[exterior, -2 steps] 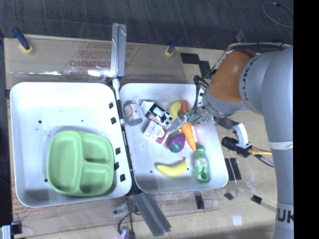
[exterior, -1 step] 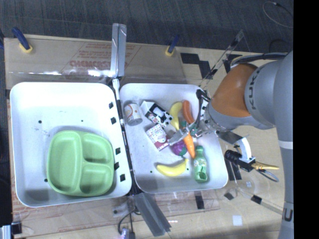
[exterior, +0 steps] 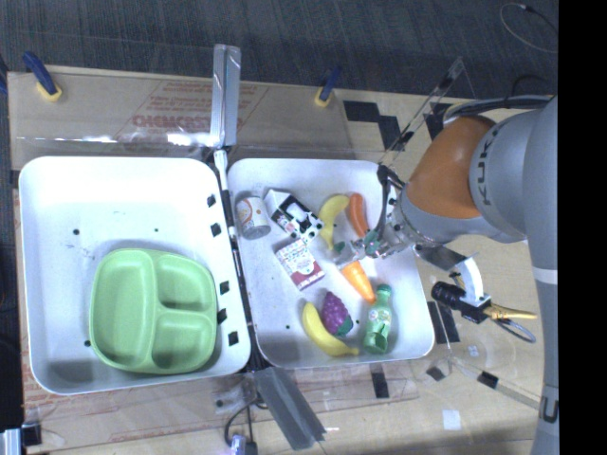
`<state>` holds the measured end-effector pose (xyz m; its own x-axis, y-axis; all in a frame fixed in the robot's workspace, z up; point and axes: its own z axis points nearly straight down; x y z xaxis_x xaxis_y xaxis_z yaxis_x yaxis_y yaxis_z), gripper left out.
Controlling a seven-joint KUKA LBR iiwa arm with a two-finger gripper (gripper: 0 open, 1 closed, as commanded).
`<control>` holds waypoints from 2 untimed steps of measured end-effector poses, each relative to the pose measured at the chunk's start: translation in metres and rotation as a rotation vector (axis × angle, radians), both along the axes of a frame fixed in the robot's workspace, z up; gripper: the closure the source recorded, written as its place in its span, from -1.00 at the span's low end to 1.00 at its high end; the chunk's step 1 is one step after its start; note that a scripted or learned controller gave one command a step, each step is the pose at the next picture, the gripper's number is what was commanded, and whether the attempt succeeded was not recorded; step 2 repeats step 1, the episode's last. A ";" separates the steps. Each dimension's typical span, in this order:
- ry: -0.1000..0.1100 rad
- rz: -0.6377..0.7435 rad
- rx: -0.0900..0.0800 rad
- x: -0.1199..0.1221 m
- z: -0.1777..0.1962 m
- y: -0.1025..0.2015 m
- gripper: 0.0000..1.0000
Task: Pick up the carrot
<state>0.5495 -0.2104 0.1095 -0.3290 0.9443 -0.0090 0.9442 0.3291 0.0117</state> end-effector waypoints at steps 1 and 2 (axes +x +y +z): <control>0.016 -0.031 0.004 -0.034 0.078 0.046 1.00; 0.016 -0.031 0.004 -0.034 0.078 0.046 1.00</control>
